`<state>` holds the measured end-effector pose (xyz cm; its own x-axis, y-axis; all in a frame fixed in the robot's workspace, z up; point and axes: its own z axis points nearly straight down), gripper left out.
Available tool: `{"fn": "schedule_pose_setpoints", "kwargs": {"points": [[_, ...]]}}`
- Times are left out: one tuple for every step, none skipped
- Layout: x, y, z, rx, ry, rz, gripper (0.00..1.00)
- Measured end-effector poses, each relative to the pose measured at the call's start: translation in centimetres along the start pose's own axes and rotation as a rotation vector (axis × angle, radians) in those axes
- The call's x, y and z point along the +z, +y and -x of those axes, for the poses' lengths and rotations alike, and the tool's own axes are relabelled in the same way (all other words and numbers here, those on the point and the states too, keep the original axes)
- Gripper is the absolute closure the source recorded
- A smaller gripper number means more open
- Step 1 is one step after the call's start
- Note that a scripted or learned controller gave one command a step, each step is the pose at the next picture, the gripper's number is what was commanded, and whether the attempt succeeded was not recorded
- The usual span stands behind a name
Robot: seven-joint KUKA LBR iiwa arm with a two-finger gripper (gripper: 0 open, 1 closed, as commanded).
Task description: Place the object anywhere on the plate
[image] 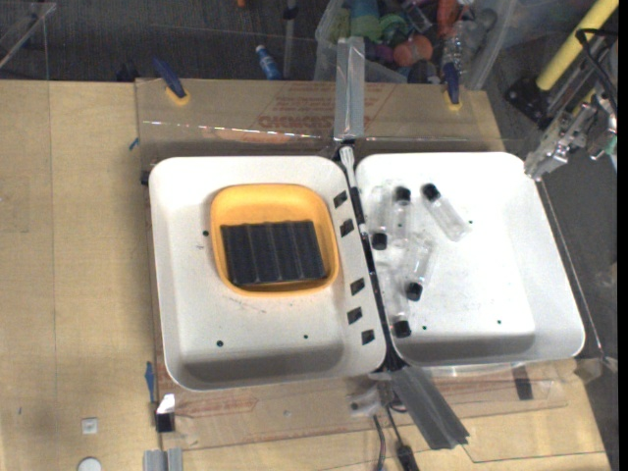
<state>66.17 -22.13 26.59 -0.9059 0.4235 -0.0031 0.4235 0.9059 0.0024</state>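
Several clear vials (417,234) lie in the right bin (491,292).

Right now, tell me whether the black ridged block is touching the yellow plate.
Touching. The camera view shows the black ridged block lying flat inside the yellow plate, with the plate's rim showing all around it and no gap beneath.

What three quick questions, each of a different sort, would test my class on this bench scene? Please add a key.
1. True or false: the yellow plate sits in the left bin.
2. Which bin holds the clear vials? A) left B) right bin
3. Fill in: a dark ribbed ____ lies on the plate.

Key: 1 true; 2 B; 3 block. The gripper is at the upper right, beyond the bins.
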Motion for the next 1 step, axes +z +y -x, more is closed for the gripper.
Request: {"fn": "schedule_pose_setpoints", "kwargs": {"points": [[-0.93, -0.22, -0.36, -0.309, -0.003, 0.000, 1.00]]}}
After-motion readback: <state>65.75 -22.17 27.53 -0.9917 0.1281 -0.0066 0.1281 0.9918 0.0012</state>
